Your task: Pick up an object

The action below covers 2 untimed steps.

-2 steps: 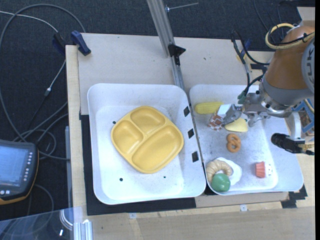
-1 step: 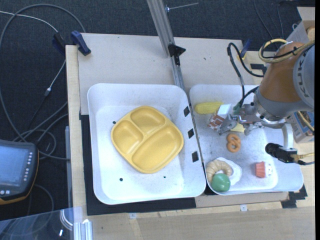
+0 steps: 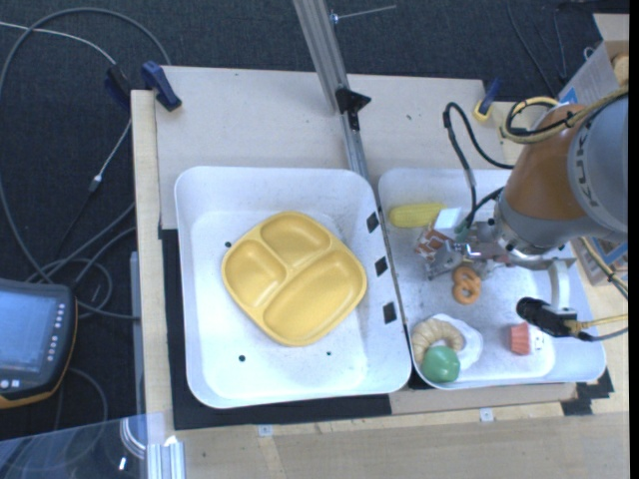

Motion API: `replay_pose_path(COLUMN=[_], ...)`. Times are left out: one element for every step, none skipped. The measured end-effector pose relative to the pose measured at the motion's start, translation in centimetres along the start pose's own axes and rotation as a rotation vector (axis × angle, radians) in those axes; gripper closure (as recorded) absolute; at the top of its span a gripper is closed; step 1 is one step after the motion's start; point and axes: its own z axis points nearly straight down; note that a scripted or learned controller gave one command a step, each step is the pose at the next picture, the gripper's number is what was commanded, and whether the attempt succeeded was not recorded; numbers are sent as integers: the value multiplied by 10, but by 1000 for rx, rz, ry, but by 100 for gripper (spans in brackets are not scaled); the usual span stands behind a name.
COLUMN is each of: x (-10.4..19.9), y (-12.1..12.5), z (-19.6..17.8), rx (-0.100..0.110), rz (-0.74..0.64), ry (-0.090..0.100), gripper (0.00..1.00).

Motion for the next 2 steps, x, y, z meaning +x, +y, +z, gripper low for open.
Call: replay_pose_path(x=[0,-3], y=[2,7], z=[-13,-77], rx=[-6,-15], rz=[-1,-1], ry=[0,-4], gripper=[100,100])
